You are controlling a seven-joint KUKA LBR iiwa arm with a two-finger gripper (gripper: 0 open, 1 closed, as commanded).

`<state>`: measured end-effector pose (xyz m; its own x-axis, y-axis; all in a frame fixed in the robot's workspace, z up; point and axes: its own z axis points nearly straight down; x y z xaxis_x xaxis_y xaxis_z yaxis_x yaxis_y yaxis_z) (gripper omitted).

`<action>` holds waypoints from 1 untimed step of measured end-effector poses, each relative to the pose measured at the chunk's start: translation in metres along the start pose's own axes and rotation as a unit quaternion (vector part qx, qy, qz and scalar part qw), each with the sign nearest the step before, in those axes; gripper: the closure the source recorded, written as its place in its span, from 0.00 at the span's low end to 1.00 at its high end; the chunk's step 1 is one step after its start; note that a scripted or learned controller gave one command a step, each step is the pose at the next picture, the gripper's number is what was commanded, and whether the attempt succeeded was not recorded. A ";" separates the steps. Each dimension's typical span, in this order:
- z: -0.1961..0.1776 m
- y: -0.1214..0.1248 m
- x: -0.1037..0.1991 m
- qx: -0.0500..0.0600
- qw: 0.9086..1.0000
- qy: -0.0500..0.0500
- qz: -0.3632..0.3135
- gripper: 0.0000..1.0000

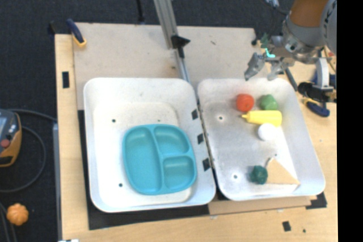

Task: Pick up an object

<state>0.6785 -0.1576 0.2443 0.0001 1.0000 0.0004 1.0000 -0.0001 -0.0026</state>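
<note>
Sitting side by side on the bench, the two white bins hold different loads: the left bin [102, 99] carries a turquoise divided plate [159, 158], while the right bin [227, 139] has a red ball [245, 102], a green lump [268, 102], a yellow piece [264, 117] touching a white ball [266, 132], and, nearer its front corner, a dark green object [258, 174] against a tan wedge [281, 173]. The gripper [266, 67] hangs above that bin's far edge with its fingers spread and nothing between them. The arm's upper part is cut off at the frame's edge, and what the small pieces are is hard to make out.
</note>
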 end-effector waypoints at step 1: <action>-0.002 0.001 0.000 -0.002 1.000 0.000 0.000 0.00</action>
<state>0.6795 -0.1575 0.2466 -0.0006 1.0000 -0.0003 1.0000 0.0006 0.0018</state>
